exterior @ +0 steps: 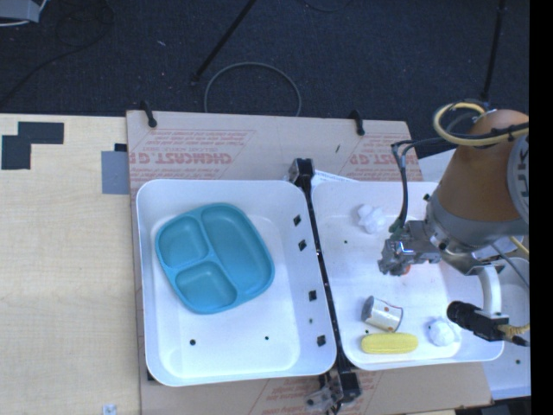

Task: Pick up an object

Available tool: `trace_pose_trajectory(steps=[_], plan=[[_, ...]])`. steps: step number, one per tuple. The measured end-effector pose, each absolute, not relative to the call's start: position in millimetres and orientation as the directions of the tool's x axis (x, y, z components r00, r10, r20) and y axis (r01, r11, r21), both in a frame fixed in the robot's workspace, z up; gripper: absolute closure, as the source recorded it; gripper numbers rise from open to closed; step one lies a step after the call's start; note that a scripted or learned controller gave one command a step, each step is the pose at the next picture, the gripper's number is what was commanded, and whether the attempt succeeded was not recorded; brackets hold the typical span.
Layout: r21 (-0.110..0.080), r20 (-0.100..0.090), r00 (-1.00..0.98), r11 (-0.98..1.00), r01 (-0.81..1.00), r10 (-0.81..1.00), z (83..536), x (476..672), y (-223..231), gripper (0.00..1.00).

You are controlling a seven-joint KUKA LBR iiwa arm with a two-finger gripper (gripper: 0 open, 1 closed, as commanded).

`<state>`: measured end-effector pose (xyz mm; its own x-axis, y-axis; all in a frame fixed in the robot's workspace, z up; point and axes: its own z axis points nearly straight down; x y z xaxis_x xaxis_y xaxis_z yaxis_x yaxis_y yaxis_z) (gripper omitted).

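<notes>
Metal cup (381, 314) below pincer (396, 262)

My arm (484, 188), broad orange band over grey casing, yellow cable loop on top, black cable trailing, small metal gripper (396, 258).

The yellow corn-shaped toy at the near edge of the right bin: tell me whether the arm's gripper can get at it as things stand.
Probably yes. The yellow corn-shaped toy lies uncovered in the right white bin, with the gripper hovering in that bin. The small metal cup lies close beside it and might crowd a descent.
</notes>
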<state>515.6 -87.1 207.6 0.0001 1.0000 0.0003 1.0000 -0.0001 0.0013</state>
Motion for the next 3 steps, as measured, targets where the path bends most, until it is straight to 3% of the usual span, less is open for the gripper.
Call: trace_pose_trajectory(steps=[1,3], plan=[[0.002,0.000,0.000,0.000,1.000,1.000,260.1,516.3,-88.3,1.00],[-0.003,0.002,-0.005,0.005,1.000,1.000,247.2,535.1,14.9,1.00]])
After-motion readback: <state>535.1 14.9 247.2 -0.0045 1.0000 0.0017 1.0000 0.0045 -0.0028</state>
